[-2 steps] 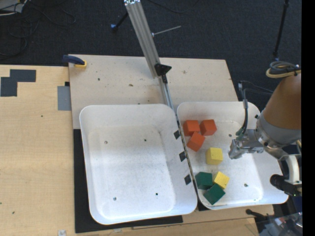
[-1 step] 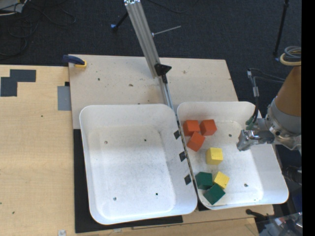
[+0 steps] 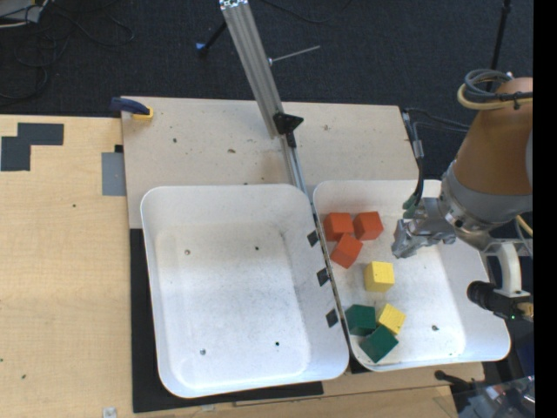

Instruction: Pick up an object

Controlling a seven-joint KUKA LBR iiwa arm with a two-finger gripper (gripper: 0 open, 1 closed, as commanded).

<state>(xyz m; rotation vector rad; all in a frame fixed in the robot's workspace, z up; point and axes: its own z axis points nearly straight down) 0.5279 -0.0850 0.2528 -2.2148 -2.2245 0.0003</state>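
Hovering over the right bin (image 3: 487,342), near its upper right part, with the gripper (image 3: 407,244) pointing down and to the left. Cannot tell from this slanted view if it is open or closed (the metal parts blur together), and nothing seen between them, so probably nothing held yet.

Lying nearest to the gripper: the yellow cube (image 3: 379,275), just below and to the left, a little apart and alone on the white floor. Up and to the left, 3 orange-red cubes in a tight group: one (image 3: 338,225) at the far left, one (image 3: 367,225) beside it and closest to the gripper, one (image 3: 346,251) under them and turned at an angle. Well lower, near the front edge of the bin, a second yellow cube (image 3: 392,318) touching 2 dark green blocks, the upper one (image 3: 361,319) by the divider and the lower one (image 3: 379,344) tilted.

Judging the free yellow cube as the easiest target: short way down-left, free sides all around for a grasp, no neighbour to push. Being cubes, no long axis to follow, only the turn of the faces to match. Red group closer in height of the picture but packed together, so more risk of hitting 2 at once.

Left bin (image 3: 174,233) beyond the divider, far from the gripper.
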